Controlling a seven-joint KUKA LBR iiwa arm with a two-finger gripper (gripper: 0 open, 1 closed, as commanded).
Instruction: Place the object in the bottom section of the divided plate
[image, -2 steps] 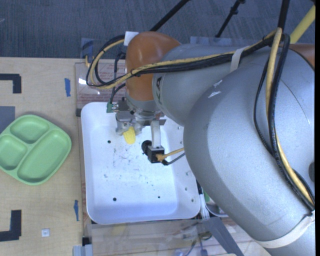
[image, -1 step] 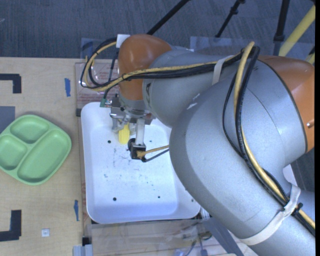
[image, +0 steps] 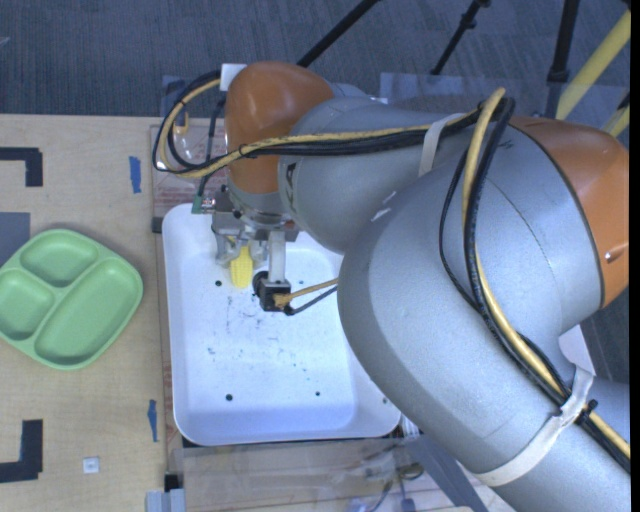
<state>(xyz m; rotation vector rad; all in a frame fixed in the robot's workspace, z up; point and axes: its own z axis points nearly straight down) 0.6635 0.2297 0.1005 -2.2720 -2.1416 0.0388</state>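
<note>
- the gripper (image: 248, 268) hangs over the upper left part of the white bin (image: 260, 390), fingers pointing down.
- a small yellow object (image: 241, 270) sits between those fingers, so it looks clenched on it; the piece is bright yellow, short and blocky, partly hidden by the metal.
- the green divided plate (image: 68, 297) lies on the wooden bench (image: 90, 180) well to the left of the bin, three sections showing.
</note>
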